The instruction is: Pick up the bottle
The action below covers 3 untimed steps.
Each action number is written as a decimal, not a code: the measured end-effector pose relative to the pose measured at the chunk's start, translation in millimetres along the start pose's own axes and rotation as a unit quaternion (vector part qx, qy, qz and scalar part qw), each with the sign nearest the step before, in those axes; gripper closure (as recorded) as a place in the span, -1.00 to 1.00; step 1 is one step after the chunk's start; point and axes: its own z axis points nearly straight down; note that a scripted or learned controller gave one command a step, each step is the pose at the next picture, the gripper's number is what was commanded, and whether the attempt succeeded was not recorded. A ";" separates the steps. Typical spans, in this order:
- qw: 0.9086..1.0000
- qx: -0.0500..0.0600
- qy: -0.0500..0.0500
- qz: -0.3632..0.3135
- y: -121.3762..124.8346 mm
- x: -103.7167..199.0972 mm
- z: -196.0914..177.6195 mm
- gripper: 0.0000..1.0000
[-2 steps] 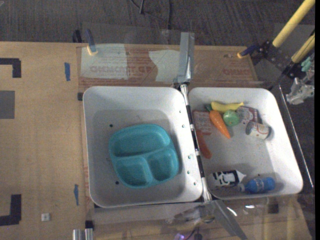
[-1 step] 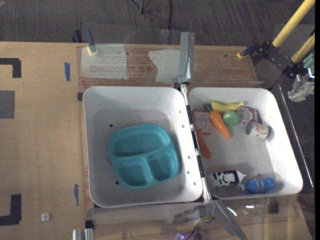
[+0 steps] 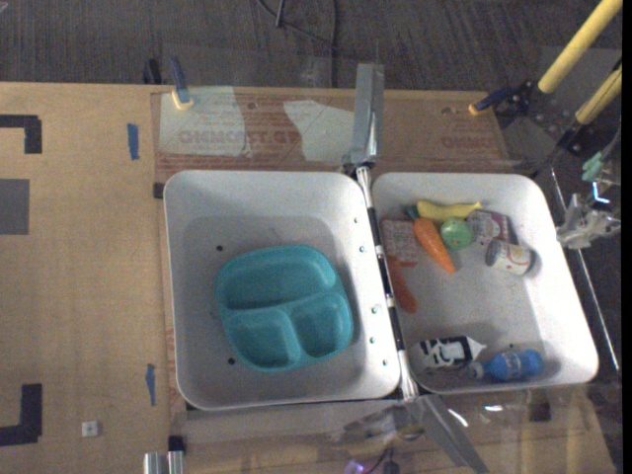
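Down in the right bin's [image 3: 553, 265] near-right corner the blue bottle [image 3: 512, 365] lies against the wall, touching the black-and-white carton [image 3: 449, 352], so a grab could easily clip either one; can't tell the jaws' state.

Two white bins [image 3: 267, 191]. Teal divided plate [image 3: 284, 307]. Blue bottle [image 3: 512, 365]. Orange carrot [image 3: 433, 243]. Yellow banana [image 3: 446, 208]. Green ball [image 3: 456, 232]. Black-and-white carton [image 3: 449, 351]. Red pepper [image 3: 401, 286]. Tan bench [image 3: 79, 265] with blue tape strips [image 3: 132, 140].

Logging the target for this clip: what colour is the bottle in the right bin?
Blue: the bottle lies near the front edge, clearest in the camera view.
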 end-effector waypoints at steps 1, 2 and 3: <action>0.997 0.001 0.000 0.081 -42.9 16.8 42.2 1.00; 0.997 0.000 0.000 0.083 -42.4 15.5 32.6 1.00; 0.996 0.000 0.000 0.084 -41.9 14.5 23.2 1.00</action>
